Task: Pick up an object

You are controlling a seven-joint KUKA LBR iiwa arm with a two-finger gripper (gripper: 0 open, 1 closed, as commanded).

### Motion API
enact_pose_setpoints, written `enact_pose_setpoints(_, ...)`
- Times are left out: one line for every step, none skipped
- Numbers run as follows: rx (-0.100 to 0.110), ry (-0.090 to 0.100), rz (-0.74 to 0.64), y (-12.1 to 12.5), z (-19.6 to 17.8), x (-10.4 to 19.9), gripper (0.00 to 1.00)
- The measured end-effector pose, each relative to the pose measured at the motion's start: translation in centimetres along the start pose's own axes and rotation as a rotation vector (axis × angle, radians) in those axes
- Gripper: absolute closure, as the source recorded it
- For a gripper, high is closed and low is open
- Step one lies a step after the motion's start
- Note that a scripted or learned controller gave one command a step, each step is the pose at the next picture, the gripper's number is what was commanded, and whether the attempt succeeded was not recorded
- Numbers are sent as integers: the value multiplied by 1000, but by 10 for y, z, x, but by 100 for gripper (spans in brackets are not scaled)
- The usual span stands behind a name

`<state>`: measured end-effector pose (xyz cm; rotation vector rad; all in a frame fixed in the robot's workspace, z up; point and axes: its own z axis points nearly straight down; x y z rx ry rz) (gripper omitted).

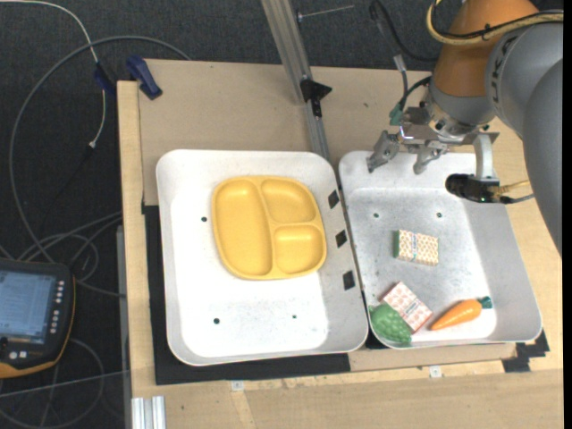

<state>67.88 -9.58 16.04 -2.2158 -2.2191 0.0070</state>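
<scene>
Arm: we saw the grey arm [527, 70] reach in from the right, its orange band above the wrist.
End effector: the end effector [407, 155] hung over the far-left corner of the right bin [465, 239] — its two fingers were spread wide, with nothing between them.
Left bin: the left bin [179, 266] carried a yellow divided plate [268, 226] in its far half, nearer the right edge.
Patterned box: we found a small patterned box [416, 247] lying flat near the middle of the right bin, well apart from the end effector.
Red-and-white packet: a red-and-white packet [407, 305] lay toward the near edge of the right bin, tilted.
Green object: a green object [389, 324] sat at the near-left corner of that bin, touching the packet.
Carrot: an orange carrot [458, 314] lay along the near edge — just right of the packet, green tip pointing right.
Worktop: the worktop [232, 105] bore both bins side by side.
</scene>
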Motion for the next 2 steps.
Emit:
enact_pose_setpoints(1, 0, 2, -3, 59, -8, 0)
enact_pose_setpoints(-8, 0, 1, 0, 42, -8, 100)
